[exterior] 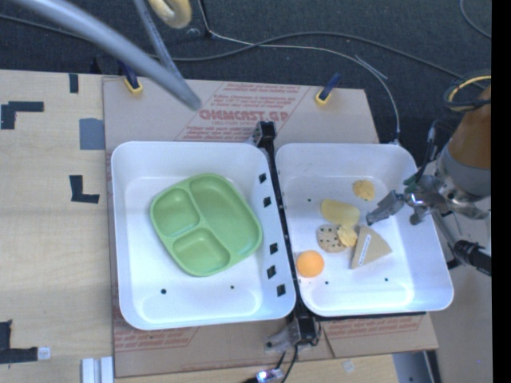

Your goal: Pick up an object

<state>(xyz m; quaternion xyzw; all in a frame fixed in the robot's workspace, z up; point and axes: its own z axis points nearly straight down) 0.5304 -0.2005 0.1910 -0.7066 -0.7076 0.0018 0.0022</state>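
The arm (467, 154) enters from the right edge, its orange band above the grey wrist, and reaches over the right rim of the right bin (423, 294). The gripper (385, 209) sits low over that bin's upper right part, pointing left and downward. Whether it is parted or closed cannot be told from this angle, and nothing can be seen in its grasp.

Just left of the gripper lies a pale yellow piece (339, 211). Above and slightly left of it, apart, is a small yellow lump (364, 189). Directly below the tip rests a tan wedge (370, 247), close to the tool but not visibly touching it. Against the wedge's left side sits a small yellow chunk (347, 236), and beside that a speckled round cookie (326, 237). Further down and left of the gripper, near the bin's left wall, is an orange ball (310, 264).

Well to the left of the gripper, across the divider, the left bin (132, 294) holds a green divided tray (206, 223), lying flat and turned at an angle.
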